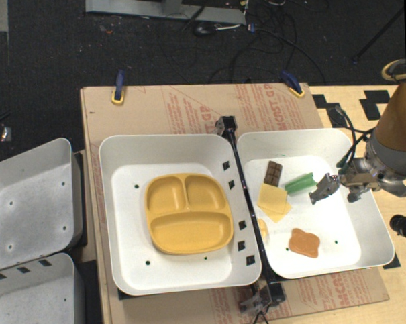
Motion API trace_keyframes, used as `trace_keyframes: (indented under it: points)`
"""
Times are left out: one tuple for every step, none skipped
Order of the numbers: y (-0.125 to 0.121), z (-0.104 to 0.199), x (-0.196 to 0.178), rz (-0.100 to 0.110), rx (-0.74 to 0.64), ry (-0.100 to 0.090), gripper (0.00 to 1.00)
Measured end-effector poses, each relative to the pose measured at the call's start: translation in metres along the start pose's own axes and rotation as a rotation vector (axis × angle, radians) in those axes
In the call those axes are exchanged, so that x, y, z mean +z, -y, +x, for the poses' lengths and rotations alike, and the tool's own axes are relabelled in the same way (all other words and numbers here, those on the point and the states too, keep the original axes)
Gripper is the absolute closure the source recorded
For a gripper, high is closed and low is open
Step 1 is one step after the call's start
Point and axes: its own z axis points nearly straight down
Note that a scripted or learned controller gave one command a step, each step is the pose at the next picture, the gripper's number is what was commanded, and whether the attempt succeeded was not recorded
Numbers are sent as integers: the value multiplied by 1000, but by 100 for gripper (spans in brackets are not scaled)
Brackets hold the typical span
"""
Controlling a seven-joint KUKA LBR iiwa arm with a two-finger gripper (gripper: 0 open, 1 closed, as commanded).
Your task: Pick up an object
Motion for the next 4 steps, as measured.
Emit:
trace_keyframes:
  points:
    - [-2, 0, -5, -11, -3, 2, 0]
    - [-9, 7, 53, -6, -2, 1, 0]
    - [-6, 4, 116, -5, 0, 1, 0]
    - [-6, 5, 137, -8, -1, 1, 0]
